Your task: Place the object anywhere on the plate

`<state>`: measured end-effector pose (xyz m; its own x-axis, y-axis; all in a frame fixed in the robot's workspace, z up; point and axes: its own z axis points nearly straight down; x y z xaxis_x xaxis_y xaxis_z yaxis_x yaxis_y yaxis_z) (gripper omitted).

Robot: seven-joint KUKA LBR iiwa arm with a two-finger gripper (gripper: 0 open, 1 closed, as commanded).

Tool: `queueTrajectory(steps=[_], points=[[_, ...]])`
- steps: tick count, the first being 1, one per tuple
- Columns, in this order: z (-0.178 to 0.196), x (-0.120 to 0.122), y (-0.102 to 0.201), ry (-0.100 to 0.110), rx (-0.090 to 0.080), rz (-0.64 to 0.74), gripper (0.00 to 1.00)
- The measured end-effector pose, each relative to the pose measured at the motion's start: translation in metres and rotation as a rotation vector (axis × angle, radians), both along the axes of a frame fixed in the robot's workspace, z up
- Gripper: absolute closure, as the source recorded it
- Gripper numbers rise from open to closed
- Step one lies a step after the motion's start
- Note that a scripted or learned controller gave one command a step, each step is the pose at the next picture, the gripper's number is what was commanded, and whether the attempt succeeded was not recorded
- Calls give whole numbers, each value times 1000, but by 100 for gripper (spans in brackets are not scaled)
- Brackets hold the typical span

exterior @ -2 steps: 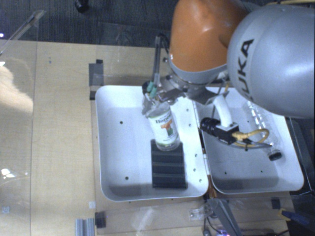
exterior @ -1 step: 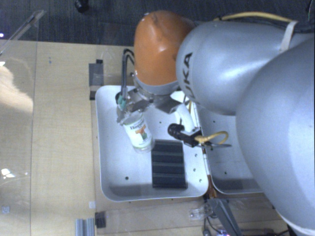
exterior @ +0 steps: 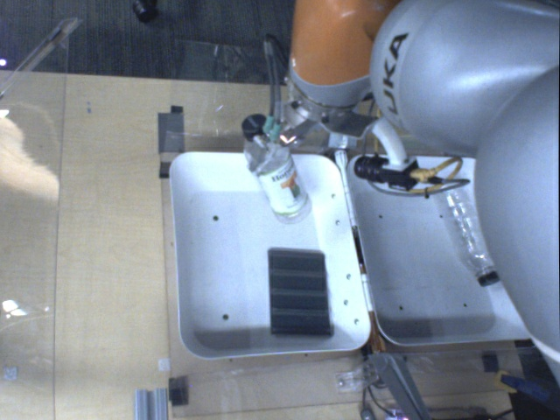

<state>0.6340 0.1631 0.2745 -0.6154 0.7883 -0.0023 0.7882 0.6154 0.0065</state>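
Bottle hanging over the left bin, plate waiting below it

Starting at centre-left, we see the left bin (exterior: pixel 201 261) holding the dark ribbed plate (exterior: pixel 299 292) flat near its lower edge, where a drop from above can reach it. Above it, in the upper middle of the frame, the clear bottle (exterior: pixel 280 180) tilts cap-up, its neck pinched between the closed fingers of the gripper (exterior: pixel 282 136), so we judge it carried. At right, the right bin (exterior: pixel 420 278) holds another clear bottle (exterior: pixel 468 234).
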Motion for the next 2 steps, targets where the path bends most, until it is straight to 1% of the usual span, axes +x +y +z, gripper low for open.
queueTrajectory(steps=[1, 2], points=[[-26, -93, -42, 3, 0, 9, 100], [-102, -145, -28, -5, 5, 268, 100]])
